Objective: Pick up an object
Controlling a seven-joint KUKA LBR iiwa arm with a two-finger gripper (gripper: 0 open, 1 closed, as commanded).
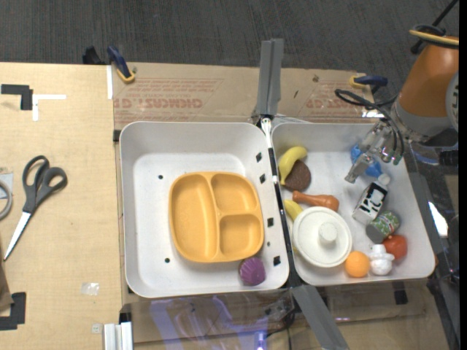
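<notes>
My gripper (371, 159) hangs over the back right part of the right bin (419, 268), on the grey arm with its orange band (430, 79). A small blue object (363, 155) lies right beneath it, partly hidden by it. Just in front lie a white and black box (372, 200), a grey-green can (384, 224) and a red tomato (396, 246). Also in this bin are a banana (291, 157), a brown lump (298, 176), an orange drumstick shape (317, 200), a white lidded bowl (324, 236), an orange ball (357, 264) and a small white piece (379, 261).
The left bin (139, 195) holds a yellow divided plate (217, 216) and a purple object (252, 271). A grey divider post (268, 79) rises between the bins at the back. Scissors (35, 189) lie on the wooden bench at far left.
</notes>
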